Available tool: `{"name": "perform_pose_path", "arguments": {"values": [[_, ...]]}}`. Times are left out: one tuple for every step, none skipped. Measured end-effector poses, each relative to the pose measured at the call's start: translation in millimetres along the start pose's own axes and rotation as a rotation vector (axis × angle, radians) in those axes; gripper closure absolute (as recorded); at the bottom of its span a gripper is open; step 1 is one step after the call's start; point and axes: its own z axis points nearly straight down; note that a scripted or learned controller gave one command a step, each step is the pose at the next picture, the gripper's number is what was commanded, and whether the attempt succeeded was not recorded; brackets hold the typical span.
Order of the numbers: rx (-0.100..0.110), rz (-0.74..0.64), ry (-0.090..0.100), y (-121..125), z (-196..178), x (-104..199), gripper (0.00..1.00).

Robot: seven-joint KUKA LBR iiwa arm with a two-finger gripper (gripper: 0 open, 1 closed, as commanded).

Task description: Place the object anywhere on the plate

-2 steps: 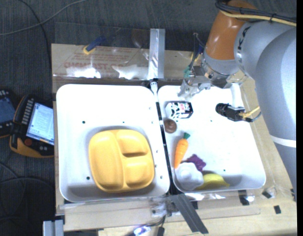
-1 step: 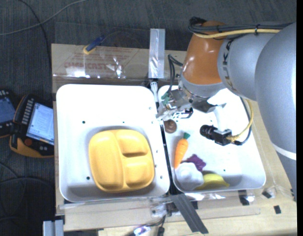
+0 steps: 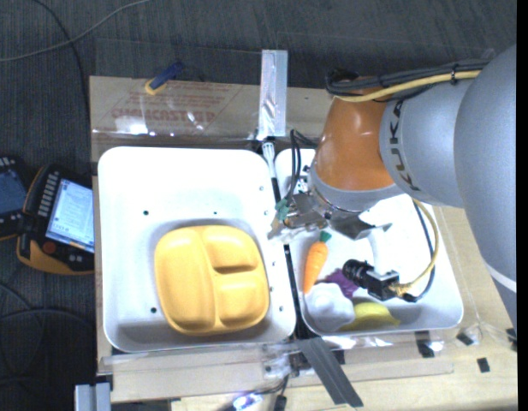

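Tool (image 3: 291, 217) over right bin's (image 3: 443, 302) left edge, grip state unclear. Carrot (image 3: 315, 262) lies just below it; yellow plate (image 3: 212, 278) in left bin (image 3: 131, 187). Descend straight, centre on carrot.

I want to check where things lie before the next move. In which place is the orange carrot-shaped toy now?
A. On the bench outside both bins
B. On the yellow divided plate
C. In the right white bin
C. The orange carrot-shaped toy lies in the right white bin, apart from the yellow divided plate in the left white bin.
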Motion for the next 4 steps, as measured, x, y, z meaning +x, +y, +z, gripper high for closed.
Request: {"name": "perform_pose_path", "arguments": {"values": [[0.000, -0.241, -0.001, -49.1, 0.0, 11.9, 1.00], [0.000, -0.463, -0.002, -48.8, -0.1, 12.7, 1.00], [-0.003, -0.716, -0.008, -77.9, -106.2, -118.6, 1.00], [-0.002, -0.739, -0.002, -61.6, -5.1, -45.3, 1.00]]}}
